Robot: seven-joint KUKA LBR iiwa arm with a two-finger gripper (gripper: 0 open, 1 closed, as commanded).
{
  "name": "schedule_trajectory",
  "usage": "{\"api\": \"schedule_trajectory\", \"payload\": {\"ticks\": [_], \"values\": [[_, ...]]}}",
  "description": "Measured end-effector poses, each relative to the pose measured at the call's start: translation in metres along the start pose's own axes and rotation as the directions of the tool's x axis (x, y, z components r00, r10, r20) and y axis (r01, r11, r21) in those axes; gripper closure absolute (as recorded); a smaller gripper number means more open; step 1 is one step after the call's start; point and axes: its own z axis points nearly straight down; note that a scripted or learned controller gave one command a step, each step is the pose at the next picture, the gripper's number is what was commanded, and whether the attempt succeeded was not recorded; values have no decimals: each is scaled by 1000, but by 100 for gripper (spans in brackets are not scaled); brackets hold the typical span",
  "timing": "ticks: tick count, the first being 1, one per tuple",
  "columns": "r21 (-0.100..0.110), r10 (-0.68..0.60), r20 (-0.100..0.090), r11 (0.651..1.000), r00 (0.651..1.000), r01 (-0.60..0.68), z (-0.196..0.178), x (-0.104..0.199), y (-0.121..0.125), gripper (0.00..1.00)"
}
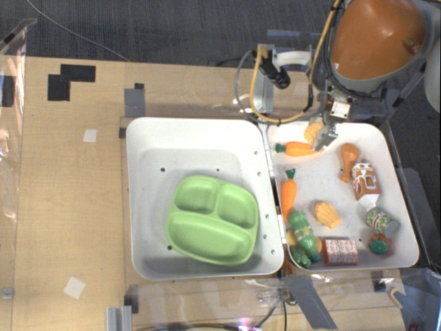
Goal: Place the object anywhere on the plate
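The jaws (324, 135) were seen low at the far edge of the right bin (400, 185), and whether they stood open or closed could not be told. A carrot (301, 149) lay just left of them, its long axis running left to right, its orange end nearly touching them. The plate (212, 218) sat well to their left and nearer the camera, in the left bin (148, 143).

Green three-compartment plate (212, 220) lying flat in left bin, orange toy carrot (300, 149) lying in right bin's far corner
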Motion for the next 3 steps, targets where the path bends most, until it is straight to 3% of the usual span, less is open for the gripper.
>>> {"api": "schedule_trajectory", "payload": {"ticks": [1, 2, 3], "values": [[0, 30, -14, 1000, 999, -30, -219, -32, -2, 100], [-1, 12, 4, 1000, 1000, -12, -137, -25, 62, 100], [1, 23, -5, 1000, 1000, -23, -172, 6, 27, 100]]}}
